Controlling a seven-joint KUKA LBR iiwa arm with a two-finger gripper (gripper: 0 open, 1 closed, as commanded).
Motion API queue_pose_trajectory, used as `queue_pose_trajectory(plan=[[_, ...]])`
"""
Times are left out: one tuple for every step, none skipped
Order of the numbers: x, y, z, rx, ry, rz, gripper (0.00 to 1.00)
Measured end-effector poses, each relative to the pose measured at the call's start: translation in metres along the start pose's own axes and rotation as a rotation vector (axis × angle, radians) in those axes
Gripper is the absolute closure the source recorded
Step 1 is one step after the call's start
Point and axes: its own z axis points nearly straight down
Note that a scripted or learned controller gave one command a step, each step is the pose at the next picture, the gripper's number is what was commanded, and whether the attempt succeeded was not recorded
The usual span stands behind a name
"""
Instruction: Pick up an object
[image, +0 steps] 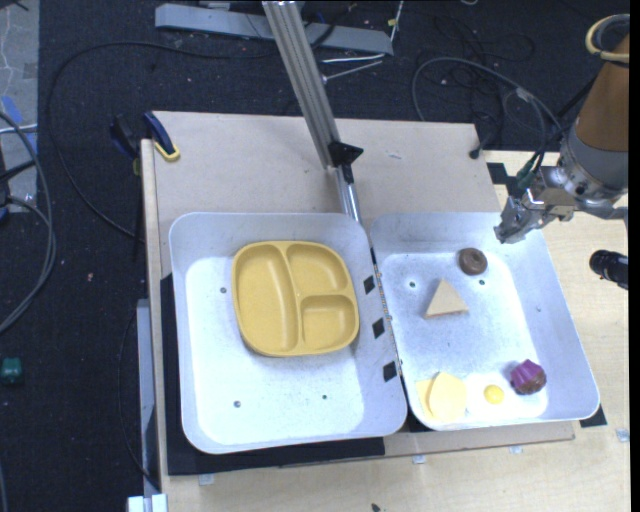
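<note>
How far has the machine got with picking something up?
Nothing looks picked up yet. The hand sits over the upper right edge of the right bin, near the brown round piece. The tan wedge, yellow pieces and purple item lie in that bin. Left to do: come down on one, grip it and lift it.
</note>
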Motion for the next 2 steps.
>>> queue_pose_trajectory(plan=[[0.053,0.002,0.014,0.007,0.003,-0.005,1.0],[0.111,0.0,0.019,0.008,0.003,-0.005,1.0]])
